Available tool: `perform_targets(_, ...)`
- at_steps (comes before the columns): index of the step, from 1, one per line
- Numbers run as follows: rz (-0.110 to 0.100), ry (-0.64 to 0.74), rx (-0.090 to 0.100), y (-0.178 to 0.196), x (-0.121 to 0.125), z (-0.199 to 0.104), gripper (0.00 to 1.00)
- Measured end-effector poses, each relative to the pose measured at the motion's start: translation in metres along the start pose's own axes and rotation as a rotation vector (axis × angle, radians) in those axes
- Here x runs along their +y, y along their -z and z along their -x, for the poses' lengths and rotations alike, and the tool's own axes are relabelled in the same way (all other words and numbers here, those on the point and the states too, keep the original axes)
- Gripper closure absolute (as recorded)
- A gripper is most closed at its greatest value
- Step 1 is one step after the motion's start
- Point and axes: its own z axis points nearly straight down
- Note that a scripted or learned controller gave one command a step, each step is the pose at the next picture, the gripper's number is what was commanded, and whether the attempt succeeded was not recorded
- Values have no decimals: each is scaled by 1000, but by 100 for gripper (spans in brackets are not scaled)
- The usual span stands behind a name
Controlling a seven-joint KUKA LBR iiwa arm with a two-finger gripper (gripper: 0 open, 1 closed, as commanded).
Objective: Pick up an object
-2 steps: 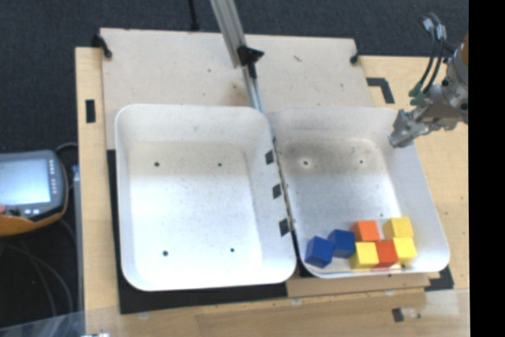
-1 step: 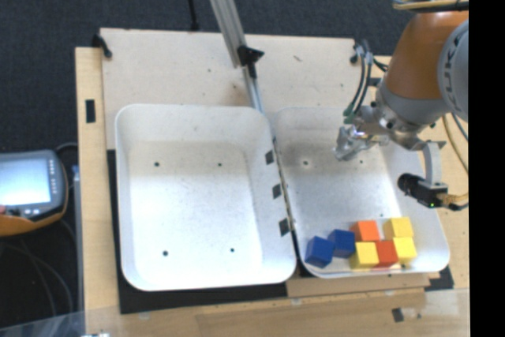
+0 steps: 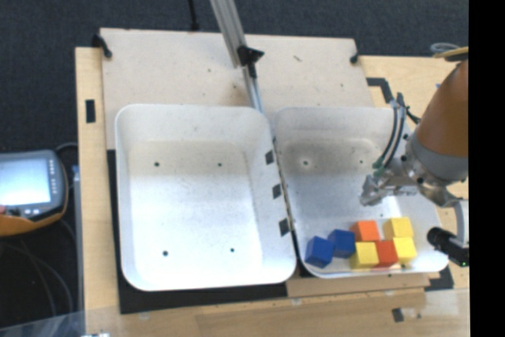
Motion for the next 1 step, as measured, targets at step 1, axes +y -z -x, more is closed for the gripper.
perform_targets(1, 10, 4, -2, 33, -21, 37, 100)
